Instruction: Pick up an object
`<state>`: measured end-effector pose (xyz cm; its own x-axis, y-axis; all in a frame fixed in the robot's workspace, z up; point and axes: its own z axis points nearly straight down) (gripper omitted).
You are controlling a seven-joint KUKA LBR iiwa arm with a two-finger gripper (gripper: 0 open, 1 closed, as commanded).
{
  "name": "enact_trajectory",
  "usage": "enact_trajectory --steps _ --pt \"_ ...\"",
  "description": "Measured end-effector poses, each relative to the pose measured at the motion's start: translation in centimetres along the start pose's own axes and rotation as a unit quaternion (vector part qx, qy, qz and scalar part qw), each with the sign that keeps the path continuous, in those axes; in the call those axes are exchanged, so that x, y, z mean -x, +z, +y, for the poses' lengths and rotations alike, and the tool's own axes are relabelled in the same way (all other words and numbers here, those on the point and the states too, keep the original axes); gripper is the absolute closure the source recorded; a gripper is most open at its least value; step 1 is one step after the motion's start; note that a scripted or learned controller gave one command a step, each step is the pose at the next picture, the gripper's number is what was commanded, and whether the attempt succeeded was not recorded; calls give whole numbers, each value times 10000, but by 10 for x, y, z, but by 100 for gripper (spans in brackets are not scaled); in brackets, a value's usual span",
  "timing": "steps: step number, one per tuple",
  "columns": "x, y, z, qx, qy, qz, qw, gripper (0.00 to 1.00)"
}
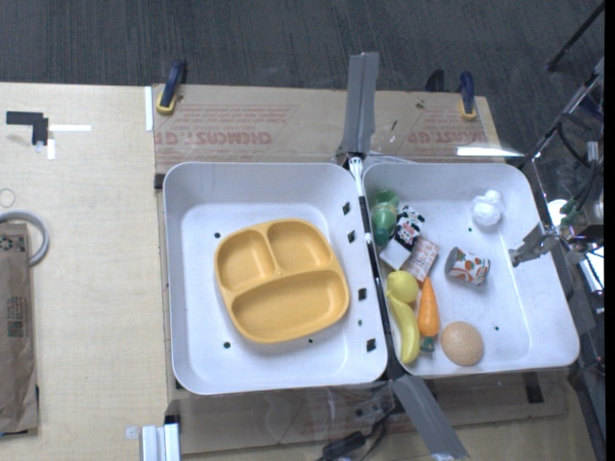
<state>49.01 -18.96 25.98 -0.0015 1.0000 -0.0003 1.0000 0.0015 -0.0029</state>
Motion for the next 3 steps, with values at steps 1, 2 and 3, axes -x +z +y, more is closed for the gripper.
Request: enact_trajectory --steps 1,2,3 --pt "-18 96 57 9 -1962 -3 9806 0" --pt "-39 166 74 28 -1916 -13 9815 0" --pt "-38 158 74 29 -1899 -15 9818 100"
